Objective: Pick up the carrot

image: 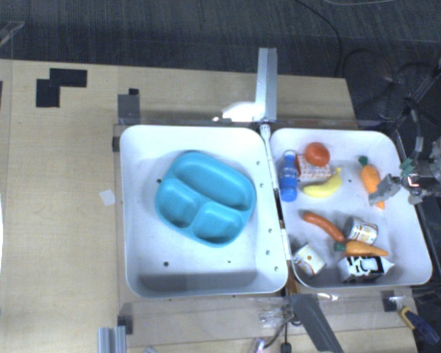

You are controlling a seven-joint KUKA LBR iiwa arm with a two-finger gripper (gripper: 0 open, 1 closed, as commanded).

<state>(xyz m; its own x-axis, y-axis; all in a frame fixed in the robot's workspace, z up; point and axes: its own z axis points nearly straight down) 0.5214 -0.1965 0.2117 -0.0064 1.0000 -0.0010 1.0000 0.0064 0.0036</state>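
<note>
Two bins sit side by side: you see the blue divided plate (pixel 206 197) alone in the left bin (pixel 143 271), clutter in the right. The carrot (pixel 370 178) lies near the far-right wall, the gripper (pixel 392 187) just beside it, poised to grasp.

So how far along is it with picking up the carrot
Nothing looks done yet: the carrot lies in the right bin, near its right wall. In hand: the claw sits close beside it, at the bin's right edge. Left: gripping the carrot and lifting it out.
</note>
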